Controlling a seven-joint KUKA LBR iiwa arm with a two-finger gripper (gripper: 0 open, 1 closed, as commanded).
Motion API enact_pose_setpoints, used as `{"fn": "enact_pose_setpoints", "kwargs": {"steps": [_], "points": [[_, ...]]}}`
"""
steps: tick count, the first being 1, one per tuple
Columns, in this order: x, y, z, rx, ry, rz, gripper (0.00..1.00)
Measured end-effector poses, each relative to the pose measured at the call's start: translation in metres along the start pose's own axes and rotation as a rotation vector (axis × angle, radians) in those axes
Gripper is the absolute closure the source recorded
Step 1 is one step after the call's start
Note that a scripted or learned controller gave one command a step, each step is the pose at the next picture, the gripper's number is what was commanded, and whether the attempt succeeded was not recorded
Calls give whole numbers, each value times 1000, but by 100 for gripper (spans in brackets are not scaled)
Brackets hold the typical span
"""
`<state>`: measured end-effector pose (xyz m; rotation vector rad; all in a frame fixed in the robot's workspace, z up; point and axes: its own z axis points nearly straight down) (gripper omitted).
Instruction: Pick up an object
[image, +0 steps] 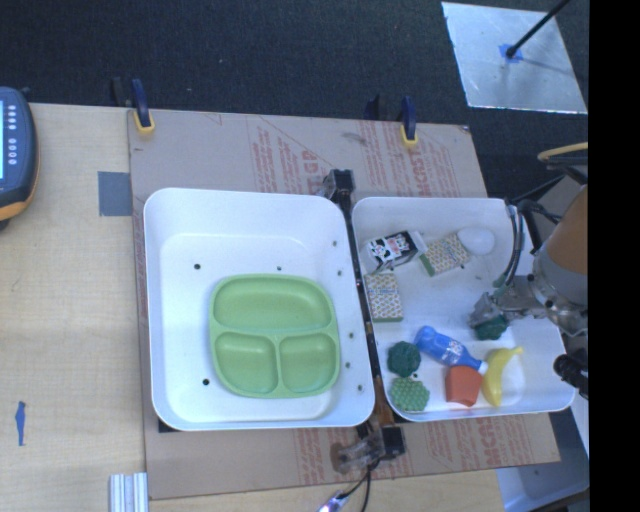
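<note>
The gripper appears clenched on a small dark green object at its tips, low over the right bin, and so shallow a pinch could slip loose during lifting, dropping it beside the banana just below.

A pale green tray lies in a white bin. Nearby: blue bottle, yellow banana, orange block (and a black-and-white carton).
</note>
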<state>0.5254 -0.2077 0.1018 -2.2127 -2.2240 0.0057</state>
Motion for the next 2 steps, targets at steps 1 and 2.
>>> {"fn": "enact_pose_setpoints", "kwargs": {"steps": [1,2], "points": [[37,87,-93,-17,-3,-5,100],[137,94,-130,-8,2,-7,100]]}}
